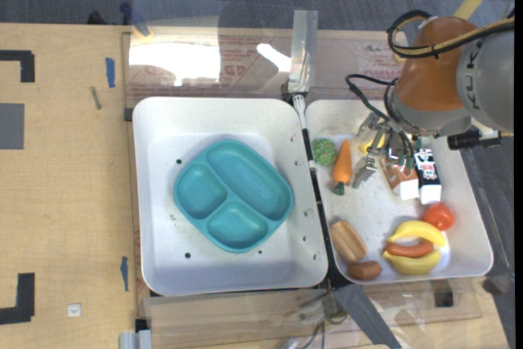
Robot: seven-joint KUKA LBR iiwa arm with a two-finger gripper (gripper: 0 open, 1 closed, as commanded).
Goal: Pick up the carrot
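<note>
Carrot: It lay in the right bin, close to the wall between the two bins. It was orange, with its thin end pointing up and away. Nothing held it.
Green ball: It sat just left of the carrot, almost touching it.
Claw: It hung low over the right bin, just to the right of the carrot. Its metal fingers were spread a little. There was nothing between them.
Arm: It came in from the right. It had an orange band, and black wires looped around it.
Right bin: It was white and shallow and held all the play food.
Box: It was small, black and white, and it lay right of the claw.
Tomato: It was red and sat near the bin's right side.
Banana: It was yellow and lay just below the tomato.
Bread roll: It was brown and lay below the carrot, well apart from it.
Left bin: It was white and held a plate.
Plate: It was blue-green with three parts.
Tabletop: It was light brown wood, left of the bins.
</note>
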